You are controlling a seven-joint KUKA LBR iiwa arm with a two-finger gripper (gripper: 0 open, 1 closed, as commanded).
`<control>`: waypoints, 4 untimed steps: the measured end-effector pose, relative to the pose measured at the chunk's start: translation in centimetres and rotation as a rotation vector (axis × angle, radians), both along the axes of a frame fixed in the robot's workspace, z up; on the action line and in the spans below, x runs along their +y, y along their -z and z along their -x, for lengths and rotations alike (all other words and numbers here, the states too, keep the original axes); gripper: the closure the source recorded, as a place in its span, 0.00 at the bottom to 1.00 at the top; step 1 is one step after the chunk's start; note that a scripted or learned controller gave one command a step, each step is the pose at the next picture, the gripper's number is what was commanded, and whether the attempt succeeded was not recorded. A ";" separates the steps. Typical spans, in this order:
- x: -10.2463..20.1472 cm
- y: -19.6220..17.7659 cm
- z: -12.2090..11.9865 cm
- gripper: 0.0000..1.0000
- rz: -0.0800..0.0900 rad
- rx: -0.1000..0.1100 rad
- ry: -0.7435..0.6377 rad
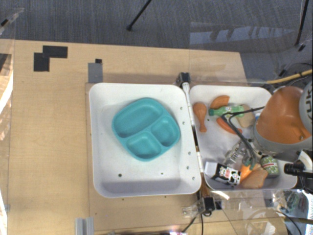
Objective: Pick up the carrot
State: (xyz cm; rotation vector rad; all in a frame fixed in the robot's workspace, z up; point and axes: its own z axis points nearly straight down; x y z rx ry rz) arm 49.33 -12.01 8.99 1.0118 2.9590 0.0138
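Counter (49, 146) of pale wood carries two shallow white bins side by side. Left bin (105, 175) holds a teal plate (145, 129) with three sections, lying flat near the middle. Right bin (210, 146) is crowded, and the arm (281, 119), its orange band uppermost, comes in from the right and covers much of that bin's right half. Below the arm, the pincer (235, 156) hangs low over the bin's lower part among dark cables; whether it is open or closed cannot be told, and nothing can be seen gripped. At the bin's upper left lies a tan drumstick (199, 115), slanted, and just right of it an orange-brown piece (219, 102). A green item (230, 110) lies beside these. The carrot (226, 125) lies aslant just below the green item, near the bin's middle, partly crossed by a cable and apart from the pincer. In the lower corner sit a black-and-white box (226, 173), a small orange piece (245, 172), a tan piece (255, 179) and a small green can (270, 166), close together.
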 end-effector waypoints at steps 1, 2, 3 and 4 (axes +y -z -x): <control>3.5 -1.7 0.3 1.00 0.001 0.008 0.178; -1.4 -0.7 0.4 1.00 0.006 0.008 0.009; 4.5 -9.8 0.2 1.00 0.001 0.001 0.106; 4.3 -9.5 0.3 0.00 0.003 0.008 0.109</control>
